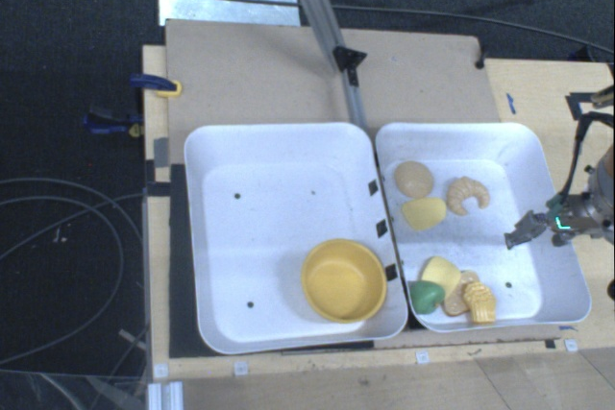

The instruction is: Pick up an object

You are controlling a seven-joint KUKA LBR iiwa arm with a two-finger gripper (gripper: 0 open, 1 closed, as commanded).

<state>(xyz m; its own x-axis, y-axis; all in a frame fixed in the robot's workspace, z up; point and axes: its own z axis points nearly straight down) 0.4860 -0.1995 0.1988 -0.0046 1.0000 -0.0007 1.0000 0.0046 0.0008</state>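
Hovering at the right edge of the right bin [567, 235], just inside its rim: the jaws [524, 233], dark, pointed toward the bin's middle. Too small and too dark to tell how far apart, so no call on open or shut; nothing visible between them. No single object named by the task, so any piece in the right bin a fair candidate. Nearest by the look of it: the croissant [468, 194], up and to the left of the jaws, toward the bin's far edge, its curved body running roughly across the bin. Further left, near the bin's left wall: a pale round shell-like piece [414, 177] and, just beside and below it, a yellow wedge [423, 213]. Along the bin's near edge, huddled and touching: a green piece [426, 296], a pale yellow block [441, 273], and a corn cob [479, 301], all down and to the left of the jaws. Bare bin floor directly under the jaws, so probably a shift leftward before any descent. In the left bin [221, 158], well apart, near its near right corner: a yellow bowl [344, 279].
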